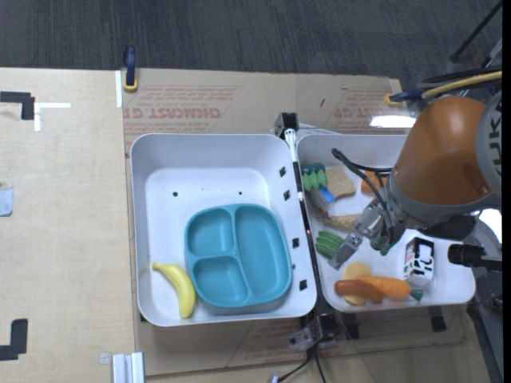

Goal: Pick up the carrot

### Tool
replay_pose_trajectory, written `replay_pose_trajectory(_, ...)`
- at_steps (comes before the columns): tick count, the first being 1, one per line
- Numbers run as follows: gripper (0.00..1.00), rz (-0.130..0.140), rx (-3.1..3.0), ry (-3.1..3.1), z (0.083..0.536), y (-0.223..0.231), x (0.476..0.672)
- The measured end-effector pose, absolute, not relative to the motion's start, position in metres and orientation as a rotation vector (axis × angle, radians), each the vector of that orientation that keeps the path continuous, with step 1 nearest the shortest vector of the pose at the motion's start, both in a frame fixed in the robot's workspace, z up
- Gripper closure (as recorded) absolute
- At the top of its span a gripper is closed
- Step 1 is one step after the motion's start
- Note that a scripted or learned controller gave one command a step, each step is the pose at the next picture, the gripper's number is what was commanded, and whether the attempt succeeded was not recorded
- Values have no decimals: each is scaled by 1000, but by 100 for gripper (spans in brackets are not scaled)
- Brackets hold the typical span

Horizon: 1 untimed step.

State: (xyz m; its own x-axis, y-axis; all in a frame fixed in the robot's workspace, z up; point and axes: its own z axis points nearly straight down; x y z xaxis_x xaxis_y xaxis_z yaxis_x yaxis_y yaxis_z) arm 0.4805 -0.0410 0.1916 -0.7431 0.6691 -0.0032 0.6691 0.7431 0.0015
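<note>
End effector (349, 250), fingers apart and holding nothing, hovers above the long orange carrot (383, 286).

We see the carrot (386, 286) open from above, hot dog (358, 291) touching its left, small carton (418, 262) just beside, bin wall (415, 300) near.

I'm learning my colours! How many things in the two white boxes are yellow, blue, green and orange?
Yellow: 1, the banana.
Blue: 1, the divided plate.
Green: 2, the toy near the bread and the toy under the gripper.
Orange: 1 sure, the carrot.
Total: 5; the arm hides some things.
</note>
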Motion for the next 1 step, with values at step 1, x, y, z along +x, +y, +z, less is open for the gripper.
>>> replay_pose_trajectory(1, 0, -2, 1323, 2846, 191, -38, 545)
